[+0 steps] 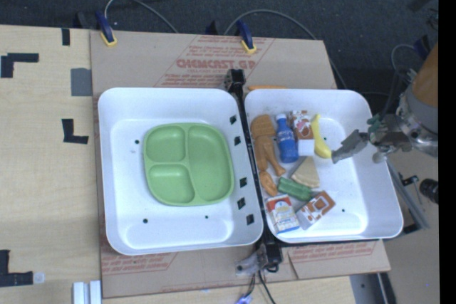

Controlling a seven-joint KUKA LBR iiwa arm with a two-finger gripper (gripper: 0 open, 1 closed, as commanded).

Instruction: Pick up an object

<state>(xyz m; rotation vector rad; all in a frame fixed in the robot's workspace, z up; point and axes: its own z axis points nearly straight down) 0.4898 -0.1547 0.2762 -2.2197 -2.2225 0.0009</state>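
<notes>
The right bin holds a pile of toy food on its left side: a blue bottle, a yellow banana, a brown bread piece, an orange carrot, a tan wedge, a green piece and two small printed cartons. My gripper reaches in from the right over the bin's right half, just right of the banana and apart from it. Nothing shows in its grasp.
The left bin holds a green divided plate. Black clips join the bins along the centre wall. Both bins rest on cardboard held by two clamps at the back. Bare white floor lies in the right bin under the gripper.
</notes>
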